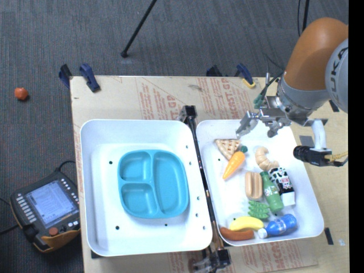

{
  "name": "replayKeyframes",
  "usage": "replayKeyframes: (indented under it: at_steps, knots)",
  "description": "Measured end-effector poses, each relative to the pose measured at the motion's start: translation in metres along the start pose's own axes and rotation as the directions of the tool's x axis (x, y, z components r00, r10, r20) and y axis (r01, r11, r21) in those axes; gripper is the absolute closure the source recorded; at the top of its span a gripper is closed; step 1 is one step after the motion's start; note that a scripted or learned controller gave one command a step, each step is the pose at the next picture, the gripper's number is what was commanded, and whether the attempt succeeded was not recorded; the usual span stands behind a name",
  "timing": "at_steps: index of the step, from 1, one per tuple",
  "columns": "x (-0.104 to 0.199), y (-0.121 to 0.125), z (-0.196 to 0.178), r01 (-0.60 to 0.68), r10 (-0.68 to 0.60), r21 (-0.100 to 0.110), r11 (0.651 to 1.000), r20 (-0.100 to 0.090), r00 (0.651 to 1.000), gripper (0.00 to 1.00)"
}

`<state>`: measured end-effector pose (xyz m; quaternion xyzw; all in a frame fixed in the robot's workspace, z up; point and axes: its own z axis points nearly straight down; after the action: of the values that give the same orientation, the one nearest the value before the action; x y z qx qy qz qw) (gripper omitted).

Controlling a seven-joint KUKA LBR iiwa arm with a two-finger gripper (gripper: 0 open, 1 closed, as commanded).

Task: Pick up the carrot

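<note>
The orange carrot (234, 164) with its green top lies tilted in the upper left part of the right bin (314, 201), just below a waffle wedge (227, 147). My gripper (259, 126) hangs over the bin's far rim, up and to the right of the carrot and apart from it. Its two fingers (245, 124) are spread open, with nothing between them.
A croissant (263, 158), hot dog (253, 185), green bottle (271, 192), cow-print carton (282, 183), banana (246, 223) and blue bottle (281, 226) crowd the right bin beside the carrot. The left bin (86, 152) holds a blue divided tray (153, 183).
</note>
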<state>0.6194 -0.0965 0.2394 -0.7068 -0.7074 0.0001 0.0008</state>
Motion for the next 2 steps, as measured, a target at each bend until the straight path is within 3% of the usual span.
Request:
replayKeyframes:
  at_steps: [1, 2]
  knots:
    - [0.003, 0.017, 0.1, 0.093, -0.093, 0.002, 0.996, 0.0, 0.996, 0.0]
    - [0.01, -0.019, 0.153, 0.127, -0.127, 0.002, 0.992, -0.001, 0.992, 0.0]
